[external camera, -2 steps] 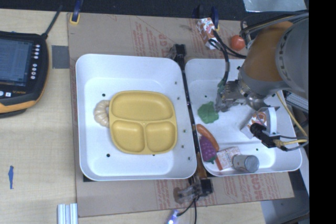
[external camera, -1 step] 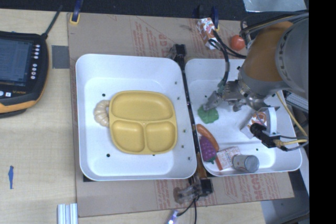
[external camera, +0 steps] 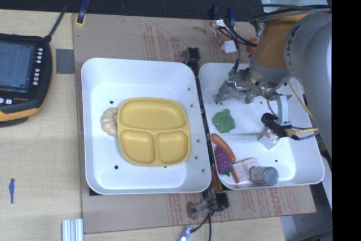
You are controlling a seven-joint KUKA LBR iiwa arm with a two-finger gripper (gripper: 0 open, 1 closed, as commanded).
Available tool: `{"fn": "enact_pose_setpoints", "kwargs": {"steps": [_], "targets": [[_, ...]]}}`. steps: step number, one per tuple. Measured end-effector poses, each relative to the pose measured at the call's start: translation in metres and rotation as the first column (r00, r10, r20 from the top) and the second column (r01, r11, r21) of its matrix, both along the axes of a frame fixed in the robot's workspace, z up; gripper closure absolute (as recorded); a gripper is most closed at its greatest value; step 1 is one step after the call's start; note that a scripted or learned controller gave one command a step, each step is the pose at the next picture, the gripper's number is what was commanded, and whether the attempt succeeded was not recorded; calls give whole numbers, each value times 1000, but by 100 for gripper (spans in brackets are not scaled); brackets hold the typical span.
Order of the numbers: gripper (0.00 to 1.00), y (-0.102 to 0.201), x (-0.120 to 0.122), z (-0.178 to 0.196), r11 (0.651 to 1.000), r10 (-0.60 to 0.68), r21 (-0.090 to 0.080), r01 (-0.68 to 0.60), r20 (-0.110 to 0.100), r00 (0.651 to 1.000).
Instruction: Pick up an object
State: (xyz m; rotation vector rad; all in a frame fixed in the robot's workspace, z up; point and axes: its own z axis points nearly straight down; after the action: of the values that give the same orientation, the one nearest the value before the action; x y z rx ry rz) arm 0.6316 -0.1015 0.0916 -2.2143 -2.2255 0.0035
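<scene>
Where the right bin (external camera: 304, 169) shows bare floor near its back wall, the gripper (external camera: 237, 91) hangs, fingers spread, above the green piece (external camera: 223, 120); remaining items line the front edge.

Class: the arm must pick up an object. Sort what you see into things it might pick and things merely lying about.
Might pick: green toy, purple toy, can, yellow tray.
Lying about: orange-edged pendant, blue clamp.
</scene>
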Motion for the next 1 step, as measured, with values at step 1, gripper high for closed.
{"fn": "enact_pose_setpoints", "kwargs": {"steps": [1], "targets": [[0,7,-24,0,1000,-1,-1,1,-2,1000]]}}
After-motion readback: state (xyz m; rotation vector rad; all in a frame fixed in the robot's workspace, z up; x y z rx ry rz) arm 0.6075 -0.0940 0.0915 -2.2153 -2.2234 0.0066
